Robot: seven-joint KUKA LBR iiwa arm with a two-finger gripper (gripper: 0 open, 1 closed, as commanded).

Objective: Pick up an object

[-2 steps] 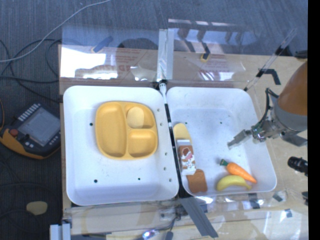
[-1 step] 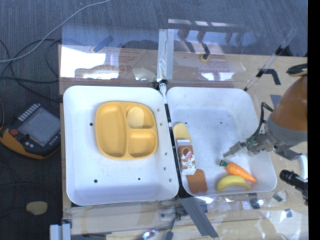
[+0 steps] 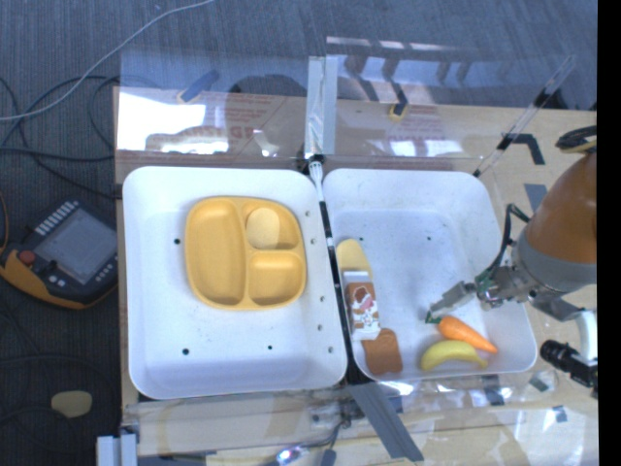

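Bench point(image 3: 427, 124): tan top under both bins, with clear sheeting over its far part.
Left bin point(image 3: 155, 357): shallow, white, touching the right bin along the shared wall.
Right bin point(image 3: 417, 212): shallow, white; taken here as the landmark for every place below.
Arm point(image 3: 568, 231): grey with an orange band, over the right bin's right rim.
Yellow tray point(image 3: 218, 255): three compartments, outside the right bin, in the middle of the left bin.
Carton point(image 3: 357, 294): long, yellow-topped with a brown and white label, along the right bin's left wall.
Pendant point(image 3: 63, 255): on the floor, well left of the right bin.
Banana point(image 3: 454, 355): near front-right corner of the right bin.
Carrot point(image 3: 466, 333): just behind the banana, touching it.
Brown piece point(image 3: 382, 352): front edge, left of the banana.
Gripper point(image 3: 441, 309): low inside the right bin, just above-left of the carrot; whether its claw is spread or closed, I cannot tell.
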